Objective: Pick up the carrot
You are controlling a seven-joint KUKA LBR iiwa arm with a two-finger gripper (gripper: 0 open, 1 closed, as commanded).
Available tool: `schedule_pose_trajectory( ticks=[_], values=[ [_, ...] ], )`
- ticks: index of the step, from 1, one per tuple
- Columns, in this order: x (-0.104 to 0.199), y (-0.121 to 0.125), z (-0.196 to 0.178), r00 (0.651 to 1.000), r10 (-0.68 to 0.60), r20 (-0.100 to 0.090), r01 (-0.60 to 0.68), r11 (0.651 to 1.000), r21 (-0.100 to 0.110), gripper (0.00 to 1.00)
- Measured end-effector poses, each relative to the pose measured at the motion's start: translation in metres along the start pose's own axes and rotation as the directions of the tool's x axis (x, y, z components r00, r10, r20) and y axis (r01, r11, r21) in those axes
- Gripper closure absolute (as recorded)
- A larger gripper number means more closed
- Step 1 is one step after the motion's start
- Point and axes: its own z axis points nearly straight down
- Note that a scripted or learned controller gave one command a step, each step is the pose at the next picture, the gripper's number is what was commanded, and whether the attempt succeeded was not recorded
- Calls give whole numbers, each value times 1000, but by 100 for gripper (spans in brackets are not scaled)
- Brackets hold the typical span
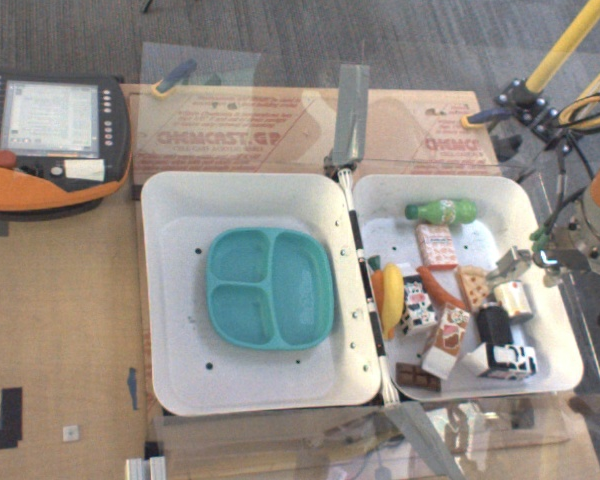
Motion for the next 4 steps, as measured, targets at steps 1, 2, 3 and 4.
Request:
schedule_pose_trajectory(
  ticks=[1,2,3,4],
  values=[
    [-29,-36,90,867,-499,-5,499,867,-1,0],
    [-29,-34,79,867,-498,-3,498,867,-5,100],
    [12,24,-1,896,-445,3,445,896,-3,100],
    [0,111,-29,890,-456,5,456,890,-4,100]
  ],
)
